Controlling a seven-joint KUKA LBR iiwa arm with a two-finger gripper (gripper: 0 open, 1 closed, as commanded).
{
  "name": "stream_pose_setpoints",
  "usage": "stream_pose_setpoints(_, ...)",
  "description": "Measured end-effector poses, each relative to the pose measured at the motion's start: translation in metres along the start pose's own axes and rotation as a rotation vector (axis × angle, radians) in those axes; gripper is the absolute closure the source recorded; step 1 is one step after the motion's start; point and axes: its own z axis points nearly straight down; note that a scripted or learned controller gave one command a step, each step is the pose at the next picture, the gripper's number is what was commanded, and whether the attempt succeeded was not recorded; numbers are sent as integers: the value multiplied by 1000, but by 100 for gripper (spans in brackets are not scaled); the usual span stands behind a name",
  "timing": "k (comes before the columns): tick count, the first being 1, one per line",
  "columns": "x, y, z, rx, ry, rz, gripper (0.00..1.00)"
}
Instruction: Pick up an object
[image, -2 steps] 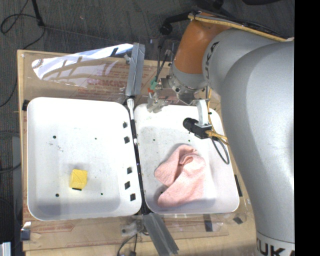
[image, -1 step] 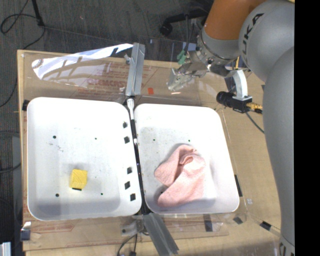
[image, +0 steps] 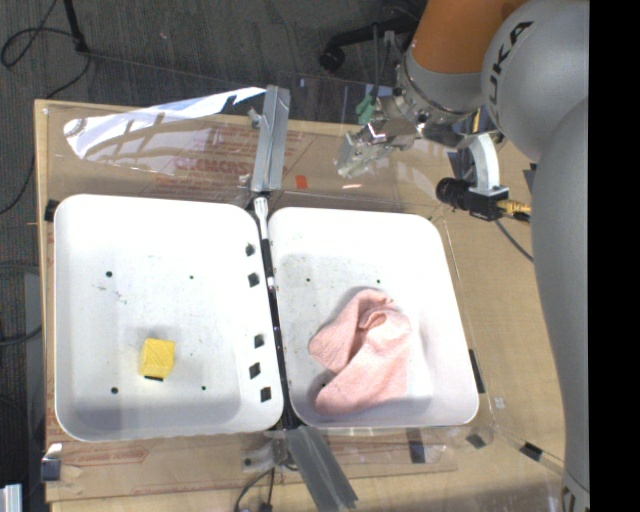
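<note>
Pink cloth (image: 365, 350) lies well below the raised end effector (image: 362, 150).

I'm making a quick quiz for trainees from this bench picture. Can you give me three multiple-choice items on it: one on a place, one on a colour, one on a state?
1. Where does the pink cloth lie?
A. left bin
B. right bin
C. on the bench

2. What colour is the small block in the left bin?
A. yellow
B. blue
C. black

3. How does the cloth lie?
A. folded in a neat square
B. rolled in a tube
C. crumpled in a heap

Key: 1 B, it rests inside the right bin. 2 A, the block is plainly yellow. 3 C, it shows loose folds and an uneven outline.
</note>
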Motion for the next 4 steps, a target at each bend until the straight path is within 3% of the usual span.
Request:
stream_pose_setpoints(1, 2, -45, 99, 4, 1, -59, 100)
stream_pose_setpoints(2, -29, -67, 236, 1, 1, -319, 100)
stream_pose_setpoints(3, 18, 3, 135, -2, 0, -439, 100)
stream_pose_setpoints(4, 68, 0, 128, 2, 1, -470, 100)
